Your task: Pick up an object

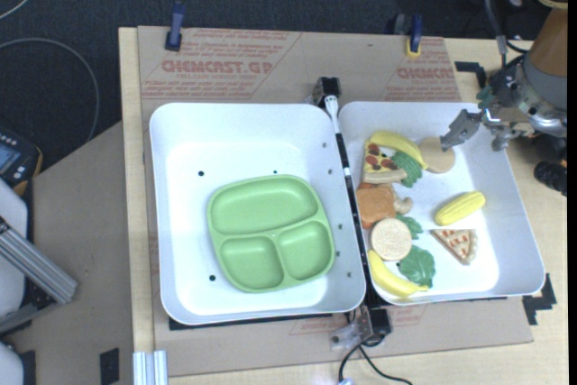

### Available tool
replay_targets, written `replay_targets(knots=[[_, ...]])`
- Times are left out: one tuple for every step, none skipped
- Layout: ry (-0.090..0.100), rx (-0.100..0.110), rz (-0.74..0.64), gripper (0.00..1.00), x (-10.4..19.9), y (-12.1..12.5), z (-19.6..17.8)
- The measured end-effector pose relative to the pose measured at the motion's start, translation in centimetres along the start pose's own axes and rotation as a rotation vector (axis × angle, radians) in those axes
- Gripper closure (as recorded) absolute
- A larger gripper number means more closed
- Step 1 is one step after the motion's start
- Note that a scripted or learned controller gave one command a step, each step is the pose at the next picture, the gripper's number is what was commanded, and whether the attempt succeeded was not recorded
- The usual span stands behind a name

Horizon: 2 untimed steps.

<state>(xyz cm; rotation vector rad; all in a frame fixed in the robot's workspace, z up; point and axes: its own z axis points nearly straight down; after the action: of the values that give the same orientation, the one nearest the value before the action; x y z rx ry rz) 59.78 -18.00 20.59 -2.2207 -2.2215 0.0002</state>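
Your pincer [457, 132] hangs over the right bin's [516, 203] far edge; I cannot tell its state. The food toys crowd together, so the tan piece [438, 161] beneath may slip.

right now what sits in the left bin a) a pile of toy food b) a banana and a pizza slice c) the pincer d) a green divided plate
d: the green divided plate lies alone in the left bin, while the toy food is in the right bin, where the pincer hangs over the far side.
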Motion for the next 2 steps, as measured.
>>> replay_targets(knots=[[0.006,0.013,-0.001,0.0,5.1,-5.8,8.2],[0.004,0.007,0.0,0.0,8.7,-12.2,7.3]])
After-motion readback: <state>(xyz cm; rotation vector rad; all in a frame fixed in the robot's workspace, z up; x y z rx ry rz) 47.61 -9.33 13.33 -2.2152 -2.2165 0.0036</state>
